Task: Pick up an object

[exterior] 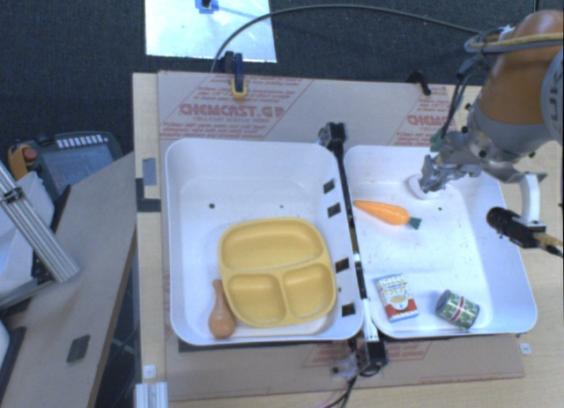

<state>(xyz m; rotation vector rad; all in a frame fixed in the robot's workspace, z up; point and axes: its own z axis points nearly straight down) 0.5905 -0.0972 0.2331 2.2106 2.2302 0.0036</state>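
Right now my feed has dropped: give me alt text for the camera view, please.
The gripper hangs over the far part of the right bin, which holds a toy carrot, a small carton and a can. The left bin holds a yellow divided tray and a tan wooden piece.

Right bin: orange toy carrot (382, 212) with green stem end lies flat near centre, tip toward the divider. Small carton (397, 297), red and white, lies at the front. Green can (457, 308) lies on its side beside it, apart.
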